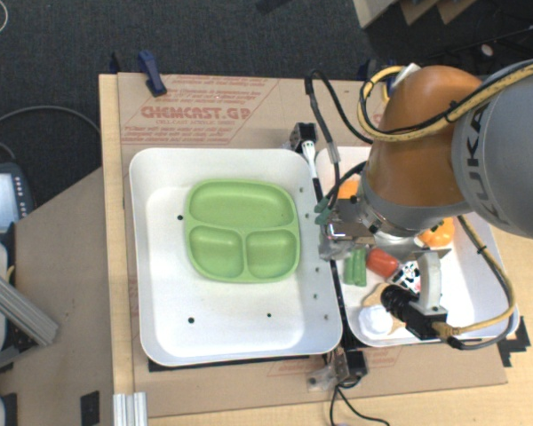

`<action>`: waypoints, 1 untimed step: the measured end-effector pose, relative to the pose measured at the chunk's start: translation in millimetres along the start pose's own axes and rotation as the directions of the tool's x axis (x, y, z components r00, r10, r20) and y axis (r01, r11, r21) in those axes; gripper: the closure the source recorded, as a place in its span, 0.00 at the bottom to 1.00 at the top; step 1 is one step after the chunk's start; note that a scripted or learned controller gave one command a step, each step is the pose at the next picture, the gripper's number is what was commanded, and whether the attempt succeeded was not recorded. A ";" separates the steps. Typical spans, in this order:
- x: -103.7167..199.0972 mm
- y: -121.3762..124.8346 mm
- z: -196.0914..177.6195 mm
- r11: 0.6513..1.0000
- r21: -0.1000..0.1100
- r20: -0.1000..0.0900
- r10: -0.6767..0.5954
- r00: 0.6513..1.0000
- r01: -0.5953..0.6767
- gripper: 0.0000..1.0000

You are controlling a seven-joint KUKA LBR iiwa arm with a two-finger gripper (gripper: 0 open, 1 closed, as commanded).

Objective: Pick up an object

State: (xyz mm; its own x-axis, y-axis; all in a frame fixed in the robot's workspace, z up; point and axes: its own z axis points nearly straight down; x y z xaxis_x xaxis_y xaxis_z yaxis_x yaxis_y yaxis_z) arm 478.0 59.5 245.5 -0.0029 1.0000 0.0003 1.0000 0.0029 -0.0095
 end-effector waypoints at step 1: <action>22.4 0.3 -241.3 1.000 -0.030 -0.005 -0.001 1.000 0.001 1.00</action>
State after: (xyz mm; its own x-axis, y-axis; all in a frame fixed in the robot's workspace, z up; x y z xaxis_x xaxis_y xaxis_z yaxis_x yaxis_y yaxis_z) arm 480.5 81.7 486.9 -0.0036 1.0000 0.0050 0.9998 0.0034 0.0207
